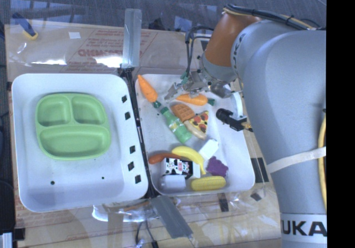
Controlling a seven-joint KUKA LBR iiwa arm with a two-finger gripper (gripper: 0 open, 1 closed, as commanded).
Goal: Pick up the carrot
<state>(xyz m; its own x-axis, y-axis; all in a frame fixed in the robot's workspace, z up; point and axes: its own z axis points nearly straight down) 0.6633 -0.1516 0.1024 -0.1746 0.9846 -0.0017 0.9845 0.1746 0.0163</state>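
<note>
Claw point(187, 87) low in the right white bin point(244, 155), grip unreadable; long orange plastic carrot point(147, 88) just left, lying diagonally along the divider.

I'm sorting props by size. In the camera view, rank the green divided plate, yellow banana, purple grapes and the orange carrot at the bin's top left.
1. Green divided plastic plate, far the largest.
2. Yellow toy banana.
3. Orange toy carrot, close to the banana, so this order is unsure.
4. Purple toy grapes, smallest.
</note>
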